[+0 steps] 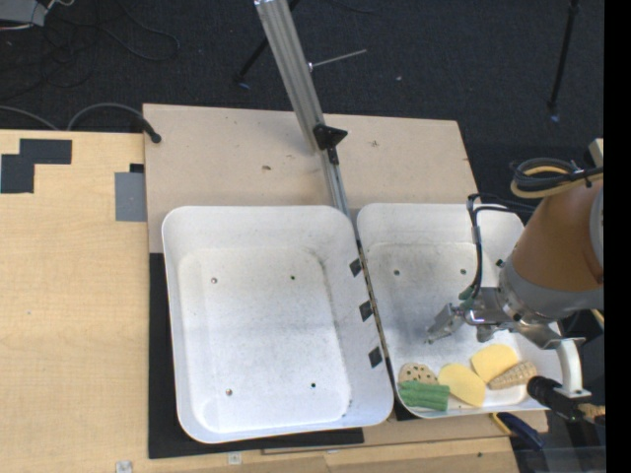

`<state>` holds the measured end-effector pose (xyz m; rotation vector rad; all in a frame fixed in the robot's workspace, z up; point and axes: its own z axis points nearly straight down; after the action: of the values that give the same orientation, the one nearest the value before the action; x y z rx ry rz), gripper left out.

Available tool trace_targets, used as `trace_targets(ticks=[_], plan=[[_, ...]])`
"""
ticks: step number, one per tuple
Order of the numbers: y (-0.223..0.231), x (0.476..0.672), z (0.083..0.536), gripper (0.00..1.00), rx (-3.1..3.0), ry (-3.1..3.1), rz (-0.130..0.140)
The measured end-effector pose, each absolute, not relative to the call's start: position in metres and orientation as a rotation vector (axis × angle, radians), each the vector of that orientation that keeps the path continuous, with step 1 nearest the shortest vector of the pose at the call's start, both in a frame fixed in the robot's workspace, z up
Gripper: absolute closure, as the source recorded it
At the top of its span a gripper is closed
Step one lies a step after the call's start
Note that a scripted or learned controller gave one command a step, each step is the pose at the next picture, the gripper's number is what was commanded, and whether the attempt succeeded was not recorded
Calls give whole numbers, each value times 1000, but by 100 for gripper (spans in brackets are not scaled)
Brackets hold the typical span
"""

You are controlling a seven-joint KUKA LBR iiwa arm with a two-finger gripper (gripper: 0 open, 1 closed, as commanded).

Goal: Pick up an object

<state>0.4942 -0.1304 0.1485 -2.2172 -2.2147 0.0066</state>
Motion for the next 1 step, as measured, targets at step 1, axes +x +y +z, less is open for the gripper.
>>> trace_targets(ticks=[1], plan=[[-129, 492, 95, 0, -2216, -2214, 7]])
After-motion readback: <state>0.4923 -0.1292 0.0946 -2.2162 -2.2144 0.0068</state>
